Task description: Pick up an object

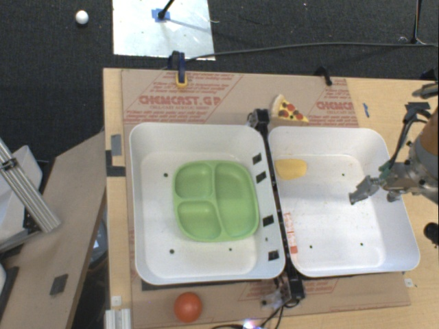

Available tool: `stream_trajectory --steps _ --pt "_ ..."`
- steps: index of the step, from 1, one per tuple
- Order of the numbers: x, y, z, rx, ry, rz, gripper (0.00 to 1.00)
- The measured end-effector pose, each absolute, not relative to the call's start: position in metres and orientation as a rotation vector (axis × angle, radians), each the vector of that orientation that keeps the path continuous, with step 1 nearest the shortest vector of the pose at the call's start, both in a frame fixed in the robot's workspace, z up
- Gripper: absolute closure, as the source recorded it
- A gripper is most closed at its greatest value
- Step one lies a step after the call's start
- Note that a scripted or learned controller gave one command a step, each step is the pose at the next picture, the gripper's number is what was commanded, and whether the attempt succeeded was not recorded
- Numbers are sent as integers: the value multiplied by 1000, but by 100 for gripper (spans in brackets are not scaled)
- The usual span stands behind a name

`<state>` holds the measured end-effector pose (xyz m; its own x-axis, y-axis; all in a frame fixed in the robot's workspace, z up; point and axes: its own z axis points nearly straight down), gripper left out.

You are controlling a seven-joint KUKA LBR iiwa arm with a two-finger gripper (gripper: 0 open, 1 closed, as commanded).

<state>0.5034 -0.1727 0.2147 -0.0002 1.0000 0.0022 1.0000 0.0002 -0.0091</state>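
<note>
An orange ball (188, 306) is sitting at the bottom edge of the bench, just outside the left bin (147, 252) and nearest the camera. Inside that bin a green divided plate (216, 200) is lying flat near the middle, taking up much of the floor. Between the two bins a row of black clips (261, 177) is running along the shared rims. The right bin (384, 252) is holding a small yellow object (291, 168), pale and rounded, lying near its upper left corner close to the dividing rim. Beyond the bins, a toy pizza slice (289, 110) is resting on the cardboard sheet just past the right bin's far rim, and a blue and yellow clamp (179, 69) is gripping the cardboard's far edge. A white ball (82, 17) is lying on the dark floor at upper left.

The arm is reaching in from the right, its gripper (361, 192) hanging low over the right bin's right half, well apart from the yellow object. Whether the jaws are wide or narrow I cannot tell.
</note>
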Motion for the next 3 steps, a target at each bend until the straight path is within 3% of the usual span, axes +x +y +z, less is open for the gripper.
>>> stream_trajectory --steps 1,3 --pt "506 -173 220 -2219 -2226 -1 0" --pt "498 -171 129 -2218 -2221 1 0"
